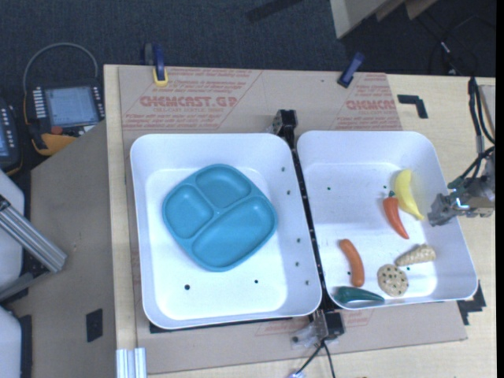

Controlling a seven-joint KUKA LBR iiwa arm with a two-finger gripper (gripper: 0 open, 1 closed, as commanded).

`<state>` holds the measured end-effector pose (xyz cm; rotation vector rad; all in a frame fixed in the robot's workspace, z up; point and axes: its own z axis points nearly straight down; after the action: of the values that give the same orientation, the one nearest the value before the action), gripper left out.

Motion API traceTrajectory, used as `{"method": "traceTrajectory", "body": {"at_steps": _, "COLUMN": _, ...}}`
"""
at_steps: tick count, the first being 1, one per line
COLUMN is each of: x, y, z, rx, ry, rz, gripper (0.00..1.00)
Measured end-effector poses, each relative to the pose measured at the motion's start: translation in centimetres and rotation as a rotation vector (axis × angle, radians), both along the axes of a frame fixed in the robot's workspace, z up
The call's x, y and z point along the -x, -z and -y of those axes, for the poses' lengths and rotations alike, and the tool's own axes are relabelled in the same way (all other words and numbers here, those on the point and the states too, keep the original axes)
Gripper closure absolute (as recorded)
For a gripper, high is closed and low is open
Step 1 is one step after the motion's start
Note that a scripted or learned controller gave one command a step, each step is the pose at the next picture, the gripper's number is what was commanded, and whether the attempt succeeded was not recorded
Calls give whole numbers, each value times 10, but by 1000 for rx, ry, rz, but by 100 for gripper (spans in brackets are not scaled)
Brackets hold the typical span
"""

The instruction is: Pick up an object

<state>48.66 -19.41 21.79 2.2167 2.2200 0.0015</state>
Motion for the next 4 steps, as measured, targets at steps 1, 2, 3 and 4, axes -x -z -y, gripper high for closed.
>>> {"method": "traceTrajectory", "body": {"at_steps": 1, "x": -18, "y": 7, "z": -48, "rx": -3, "ry": -2, "rz": -4, "gripper": 100}}
{"method": "traceTrajectory", "body": {"at_steps": 2, "x": -44, "y": -5, "z": -91, "rx": -2, "ry": 0, "rz": -1, "gripper": 100}}
{"method": "traceTrajectory", "body": {"at_steps": 3, "x": -65, "y": -11, "z": -146, "rx": -2, "ry": -3, "rz": 0, "gripper": 100}}
{"method": "traceTrajectory", "body": {"at_steps": 4, "x": -97, "y": -2, "z": -190, "rx": -2, "ry": -2, "rz": 0, "gripper": 100}}
